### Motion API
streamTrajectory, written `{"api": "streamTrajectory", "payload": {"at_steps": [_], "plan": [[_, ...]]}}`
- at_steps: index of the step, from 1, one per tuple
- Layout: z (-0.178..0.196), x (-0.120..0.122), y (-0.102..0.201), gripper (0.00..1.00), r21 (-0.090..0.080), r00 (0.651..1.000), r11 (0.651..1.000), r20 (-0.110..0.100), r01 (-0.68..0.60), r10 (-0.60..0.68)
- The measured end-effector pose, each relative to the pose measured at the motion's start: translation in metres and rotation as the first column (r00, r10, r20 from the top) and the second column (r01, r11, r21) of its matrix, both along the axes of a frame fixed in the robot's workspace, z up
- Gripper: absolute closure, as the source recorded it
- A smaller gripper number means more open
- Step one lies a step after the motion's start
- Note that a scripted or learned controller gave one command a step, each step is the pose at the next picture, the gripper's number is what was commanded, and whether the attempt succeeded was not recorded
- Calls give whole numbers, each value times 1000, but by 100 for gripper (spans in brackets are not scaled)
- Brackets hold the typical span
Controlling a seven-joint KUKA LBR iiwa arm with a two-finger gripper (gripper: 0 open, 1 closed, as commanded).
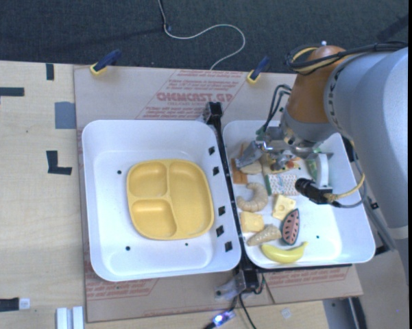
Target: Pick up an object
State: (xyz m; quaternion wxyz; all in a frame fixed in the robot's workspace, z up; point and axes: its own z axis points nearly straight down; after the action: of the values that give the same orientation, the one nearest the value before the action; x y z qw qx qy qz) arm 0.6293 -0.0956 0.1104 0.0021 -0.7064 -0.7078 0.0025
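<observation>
Toy foods (271,214) crowd the right bin's (346,242) left edge; hand (271,157) state unclear.

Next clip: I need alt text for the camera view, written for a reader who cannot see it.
A grey robot arm with an orange band reaches from the right, its gripper low over the right bin, which holds toy foods including a banana, a watermelon slice and a cheese wedge. The left bin holds a yellow divided plate.
</observation>
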Motion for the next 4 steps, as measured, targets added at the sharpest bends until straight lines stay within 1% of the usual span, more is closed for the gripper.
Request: {"api": "streamTrajectory", "payload": {"at_steps": [1,2,3,4], "plan": [[-24,2,1,0,-1,1000,1000,8,-1,1],[-11,3,1,100,-1,1000,1000,10,-1,1],[42,-3,-6,100,0,1000,1000,9,2,-2],[93,-3,5,100,1,1000,1000,10,-1,1]]}}
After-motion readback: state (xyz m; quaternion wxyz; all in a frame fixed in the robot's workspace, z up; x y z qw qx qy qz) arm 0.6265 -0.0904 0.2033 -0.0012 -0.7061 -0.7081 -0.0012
